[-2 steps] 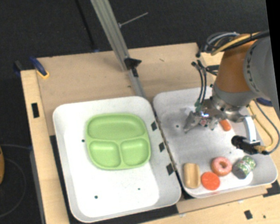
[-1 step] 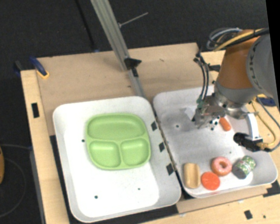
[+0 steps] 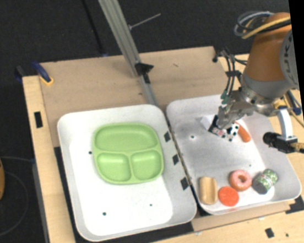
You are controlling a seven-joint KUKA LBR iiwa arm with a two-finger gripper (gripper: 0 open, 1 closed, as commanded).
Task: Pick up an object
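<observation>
My gripper [image 3: 221,126] hangs low over the back middle of the right bin [image 3: 212,154], tilted down and to the left. A small white die with black dots [image 3: 232,132] lies just under and to the right of the gripper. Beside it is a small orange carrot-shaped piece [image 3: 245,133]. Along the right bin's front edge lie a tan cylinder [image 3: 207,190], a red-orange ball [image 3: 228,196], a pink donut [image 3: 240,179] and a green-and-grey can [image 3: 264,181].
The left bin [image 3: 86,210] holds a green divided plate [image 3: 127,152]. A grey metal post [image 3: 125,44] rises from behind the bins, near their shared wall. The arm's orange band [image 3: 268,53] stands over the right bin's back right corner.
</observation>
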